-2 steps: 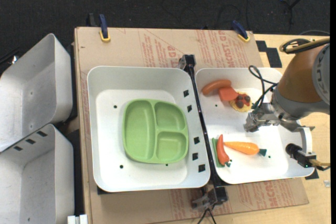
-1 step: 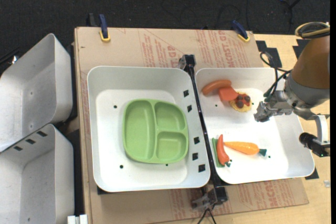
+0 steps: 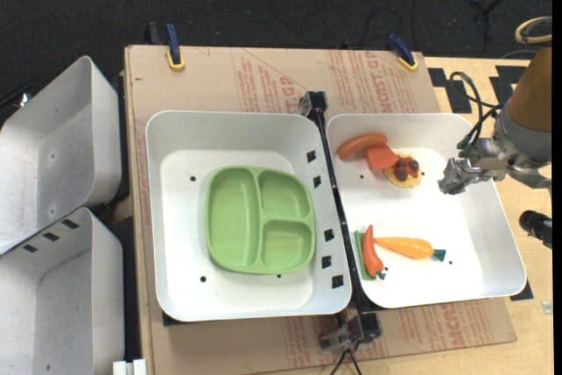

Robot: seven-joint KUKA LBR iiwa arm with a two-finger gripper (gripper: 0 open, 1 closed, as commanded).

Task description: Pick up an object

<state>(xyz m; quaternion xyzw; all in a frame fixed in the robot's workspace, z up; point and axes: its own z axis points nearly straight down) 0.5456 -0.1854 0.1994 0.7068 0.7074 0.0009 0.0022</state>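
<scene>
Bench: a brown cardboard sheet (image 3: 237,79) is covering it, held by two yellow-tipped clamps (image 3: 175,57) at the far edge.
Near side of right bin: an orange plastic carrot (image 3: 406,248) is lying flat beside a red chilli-shaped toy (image 3: 372,252) with green ends, the two nearly touching.
Left white bin (image 3: 167,215): a green plastic plate with three compartments (image 3: 261,219) is sitting in the middle of it.
Far side of right white bin (image 3: 492,268): a red sausage-shaped toy (image 3: 362,144), a red block (image 3: 383,158) and a small yellow round piece with dark bits (image 3: 405,172) are clustering together, touching.
Room: dark floor with cables is running behind the bench; spare white bins (image 3: 53,180) are standing at the left.
My arm (image 3: 531,114): I am reaching in from the right, wrist low over the right bin's right side.
My claw (image 3: 454,176): I am hovering just right of the far cluster, apart from it, gripping nothing that I can see; how wide it is spread I cannot tell.
</scene>
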